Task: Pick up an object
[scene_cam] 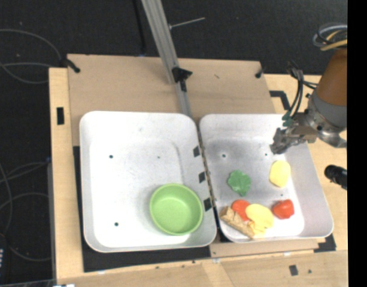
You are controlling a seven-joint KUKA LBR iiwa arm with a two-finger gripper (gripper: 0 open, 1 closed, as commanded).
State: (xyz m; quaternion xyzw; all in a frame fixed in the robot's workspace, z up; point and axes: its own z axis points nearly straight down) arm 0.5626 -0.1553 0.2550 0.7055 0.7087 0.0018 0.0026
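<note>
yellow lemon (279, 173) lies just below the tool (281, 143), arm angled in.

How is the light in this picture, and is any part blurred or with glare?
Camera view: light is even and soft; the white bins look grey and mottled in their middles, without strong glare. The green bowl casts hardly any shadow. The gripper is small and somewhat blurred, and the surrounding floor is very dark.

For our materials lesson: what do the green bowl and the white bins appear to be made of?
Green bowl: likely plastic, with an even, uniform lime colour and a smooth, softly shiny rim. White bins: probably moulded plastic, with rounded corners and a matte finish showing grey scuffing; coated metal cannot be ruled out.
</note>
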